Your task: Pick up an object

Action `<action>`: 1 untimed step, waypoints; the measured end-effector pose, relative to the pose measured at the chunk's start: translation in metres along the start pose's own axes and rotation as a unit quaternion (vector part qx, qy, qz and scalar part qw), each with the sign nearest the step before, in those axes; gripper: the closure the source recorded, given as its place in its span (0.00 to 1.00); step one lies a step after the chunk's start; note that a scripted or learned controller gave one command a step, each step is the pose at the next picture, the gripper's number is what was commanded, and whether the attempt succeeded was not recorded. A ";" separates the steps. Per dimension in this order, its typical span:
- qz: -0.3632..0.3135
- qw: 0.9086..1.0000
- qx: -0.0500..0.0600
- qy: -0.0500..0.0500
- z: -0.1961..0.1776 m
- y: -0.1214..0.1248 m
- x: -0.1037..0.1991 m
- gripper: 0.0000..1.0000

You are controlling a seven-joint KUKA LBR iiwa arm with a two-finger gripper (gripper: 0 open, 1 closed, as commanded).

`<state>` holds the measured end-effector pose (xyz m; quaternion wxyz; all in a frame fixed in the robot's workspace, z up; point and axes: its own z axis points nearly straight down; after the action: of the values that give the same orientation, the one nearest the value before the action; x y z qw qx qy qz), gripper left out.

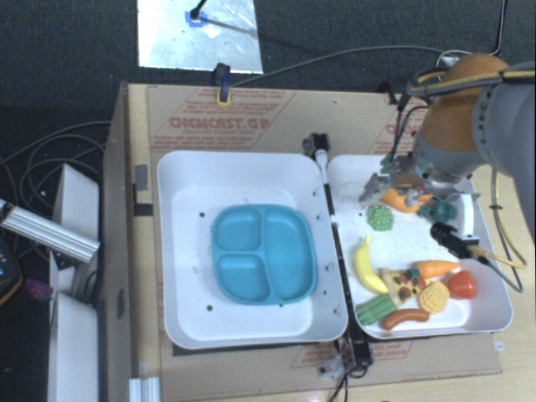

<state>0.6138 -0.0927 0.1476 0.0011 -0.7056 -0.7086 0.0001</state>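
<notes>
Two shallow white bins are set side by side on a cardboard-covered bench (251, 111), seen from above. A blue divided plate (262, 254) is held in the left bin (188, 191). Toy food is gathered in the right bin (494, 304): a green bunch of grapes (380, 217), a yellow banana (367, 265), a pizza slice (400, 282), a carrot (435, 268), a tomato (461, 285), a waffle (433, 296), a sausage (405, 316) and a green pickle (376, 308). The gripper (400, 193) is lowered at that bin's far end, over an orange object (397, 199); whether its jaws are apart or closed cannot be told.
</notes>
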 end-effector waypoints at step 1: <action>0.002 1.000 -0.001 -0.001 0.064 -0.070 -0.013 0.00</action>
<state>0.5435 -0.1062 0.0841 0.0000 -0.7067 -0.7075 0.0001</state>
